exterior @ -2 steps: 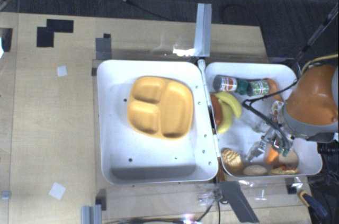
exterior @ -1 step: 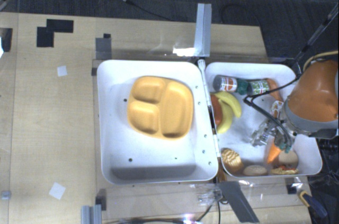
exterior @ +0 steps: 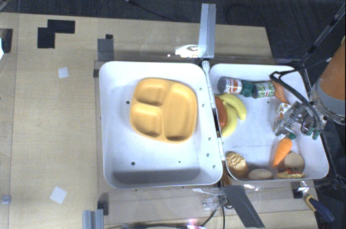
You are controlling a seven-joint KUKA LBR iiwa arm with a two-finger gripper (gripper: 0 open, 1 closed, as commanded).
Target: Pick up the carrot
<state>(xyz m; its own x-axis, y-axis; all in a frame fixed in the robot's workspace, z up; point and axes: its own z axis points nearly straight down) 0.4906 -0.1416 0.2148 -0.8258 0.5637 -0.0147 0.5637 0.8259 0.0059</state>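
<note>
Two white bins sit side by side on your bench (exterior: 48,130) — the left bin (exterior: 116,168) holds one yellow divided plate (exterior: 164,109), and the right bin (exterior: 254,136) holds the clutter. Count it with me: one carrot (exterior: 281,151), orange and tilted, near that bin's lower right; one bunch of bananas (exterior: 234,112) by the left wall, with a red thing just beside it against the divider; one small bottle with a red label (exterior: 231,85) and one green can (exterior: 263,89) lying along the top wall; and a few brownish lumps (exterior: 238,162) along the bottom wall, too small for you to name. Your claw (exterior: 286,128) hangs just above the carrot's top end — whether it touches, or how wide it stands, I cannot tell from this slant.
</note>
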